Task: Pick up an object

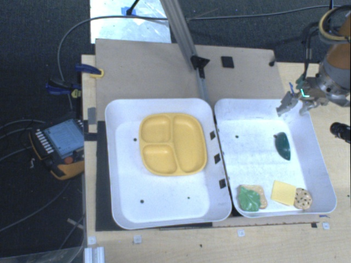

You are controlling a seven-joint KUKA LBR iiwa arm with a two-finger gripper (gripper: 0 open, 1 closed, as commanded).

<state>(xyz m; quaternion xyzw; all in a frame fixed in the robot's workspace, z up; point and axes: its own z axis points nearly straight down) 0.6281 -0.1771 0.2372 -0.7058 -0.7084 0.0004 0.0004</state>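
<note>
Nearest the front of the right bin lie a green-topped cracker, a yellow cheese slice and a cookie. Farther back sits a dark green piece, my likeliest target. My gripper hovers open and empty over the bin's far corner; I should centre above it, then descend straight.

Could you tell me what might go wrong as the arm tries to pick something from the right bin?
The tool hovers over the right bin's upper right rim, so a straight descent may strike it. The dark green object lies alone, but looks thin, so it may slip. The green item on toast, yellow slice and cookie crowd the near wall, risking a collision or double pick.
</note>
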